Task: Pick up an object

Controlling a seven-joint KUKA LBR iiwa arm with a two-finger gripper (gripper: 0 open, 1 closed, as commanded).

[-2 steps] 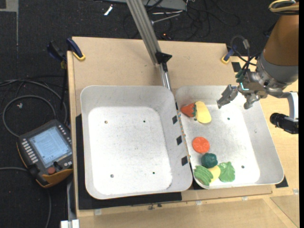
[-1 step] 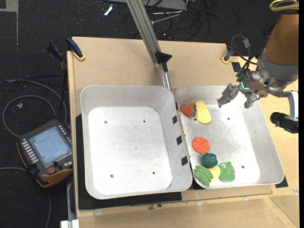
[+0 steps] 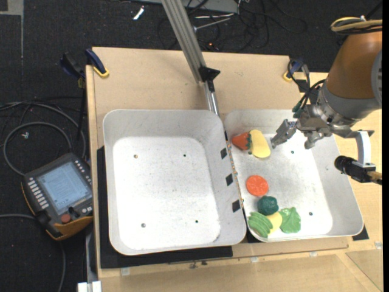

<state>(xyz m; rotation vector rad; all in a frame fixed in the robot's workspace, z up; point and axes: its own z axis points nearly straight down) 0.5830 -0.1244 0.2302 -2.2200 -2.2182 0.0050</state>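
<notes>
1 pale yellow, rounded object [image 3: 261, 145] just beside the parted, unladen gripper [image 3: 298, 135].

arm [image 3: 358, 66] was chunky, mostly a glossy orange band up top | grey rounded housing under it | dark cables looped by the wrist, bit of green in there too | gripper [image 3: 299, 135] was grey metal with two thin fingers | white bracket off its side
</notes>
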